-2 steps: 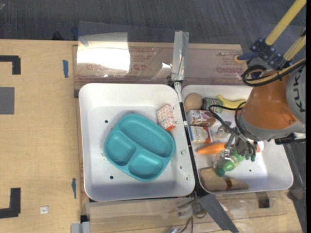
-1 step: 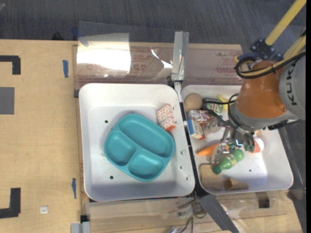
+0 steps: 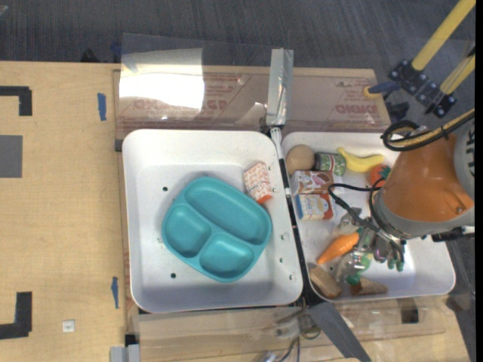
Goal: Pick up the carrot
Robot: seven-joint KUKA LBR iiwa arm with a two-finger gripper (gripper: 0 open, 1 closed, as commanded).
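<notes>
Orange, there it is: the carrot (image 3: 337, 247) lies tilted in the right bin (image 3: 438, 277), toward its left half, thick end up and to the right, tip down toward the bin's front-left. Right beside that thick end sits the gripper (image 3: 367, 249), down low over the bin floor, with the arm (image 3: 423, 183) and its orange band bulking above it from the right. Whether the jaws are wide, narrow or closed on anything, I cannot tell; the wrist and cables cover them, and the carrot looks to be resting on the bin floor just to the gripper's left.

Around it, clutter. A small carton (image 3: 312, 204) stands just above the carrot, an egg (image 3: 299, 157) behind that near the divider, a dark can (image 3: 330, 164) next to the egg, and a banana (image 3: 361, 160) along the back wall. Near the front edge, a brownish cone-like item (image 3: 368, 286) and a tan round piece (image 3: 324, 280) lie just below the carrot's tip.

Over in the left bin (image 3: 151, 164), a teal divided plate (image 3: 216, 228) sits in the middle, with a small red-and-white packet (image 3: 258, 181) just off its upper right rim.
</notes>
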